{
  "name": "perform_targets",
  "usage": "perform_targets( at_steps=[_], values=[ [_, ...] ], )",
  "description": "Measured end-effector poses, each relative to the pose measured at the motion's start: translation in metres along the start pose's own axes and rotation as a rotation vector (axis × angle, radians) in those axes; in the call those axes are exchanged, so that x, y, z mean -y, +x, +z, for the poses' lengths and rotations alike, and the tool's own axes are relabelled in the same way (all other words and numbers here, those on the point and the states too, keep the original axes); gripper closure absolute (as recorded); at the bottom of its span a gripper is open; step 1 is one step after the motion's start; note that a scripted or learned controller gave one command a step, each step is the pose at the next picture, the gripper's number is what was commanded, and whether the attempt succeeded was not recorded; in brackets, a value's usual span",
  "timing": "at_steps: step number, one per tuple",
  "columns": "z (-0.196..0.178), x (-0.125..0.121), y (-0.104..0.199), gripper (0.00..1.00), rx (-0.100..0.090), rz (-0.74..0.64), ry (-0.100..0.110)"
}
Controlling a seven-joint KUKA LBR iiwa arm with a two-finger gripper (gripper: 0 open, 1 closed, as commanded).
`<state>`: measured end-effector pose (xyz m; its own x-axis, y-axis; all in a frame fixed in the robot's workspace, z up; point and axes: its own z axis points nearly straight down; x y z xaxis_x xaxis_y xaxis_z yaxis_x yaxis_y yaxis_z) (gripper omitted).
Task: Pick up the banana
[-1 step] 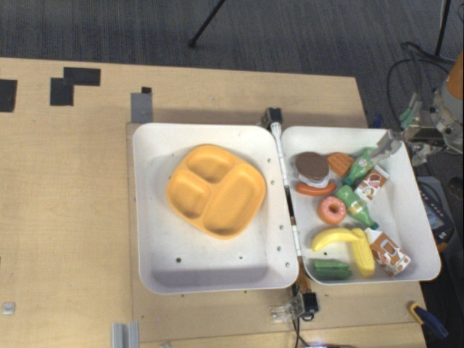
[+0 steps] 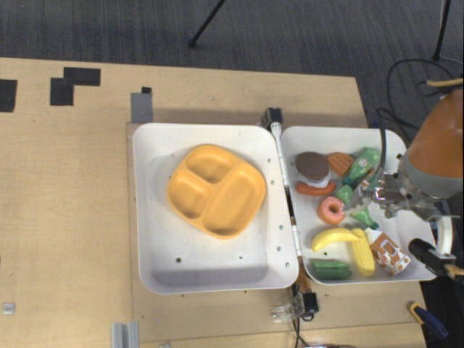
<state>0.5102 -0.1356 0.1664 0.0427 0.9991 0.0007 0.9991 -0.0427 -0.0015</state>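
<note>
The banana (image 2: 335, 238), likely light, stiff, slick toy plastic, lies just left of the corn cob (image 2: 362, 251), best pinched across its curved middle; I cannot tell how the gripper (image 2: 382, 192) is set.

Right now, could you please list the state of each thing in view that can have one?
banana: lying in the right bin, not held
corn cob: lying beside the banana, touching it
pink donut: lying flat
yellow divided plate: upright in the left bin, nothing in its compartments
arm: reaching over the right bin
</note>
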Motion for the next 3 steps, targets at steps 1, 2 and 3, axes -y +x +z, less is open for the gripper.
perform_targets(
  at_steps=[1, 2, 3],
  values=[
    [0.079, 0.022, 0.027, 0.0, 0.002, -0.251, -0.008],
    [0.068, 0.019, 0.028, 1.0, 0.002, -0.254, -0.014],
    [0.078, 0.022, 0.043, 1.0, 0.01, -0.51, -0.013]
  ],
)
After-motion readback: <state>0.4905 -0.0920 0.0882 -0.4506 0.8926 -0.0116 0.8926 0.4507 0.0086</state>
